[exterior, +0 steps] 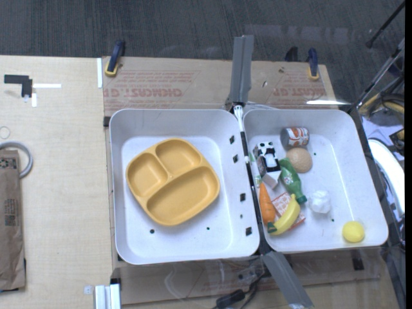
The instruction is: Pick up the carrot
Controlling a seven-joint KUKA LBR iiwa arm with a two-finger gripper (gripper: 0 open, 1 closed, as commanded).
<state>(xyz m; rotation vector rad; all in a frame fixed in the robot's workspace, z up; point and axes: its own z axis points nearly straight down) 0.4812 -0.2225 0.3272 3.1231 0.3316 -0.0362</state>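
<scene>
orange carrot (pixel 266 203) at right bin's (pixel 360 172) left wall, touching banana (pixel 287 217), claw state cannot tell

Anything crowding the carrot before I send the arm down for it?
Nothing lies on the carrot, but it is hemmed in: the bin's left wall beside it, the banana at its lower end, the green bottle and a packet on its right.
</scene>
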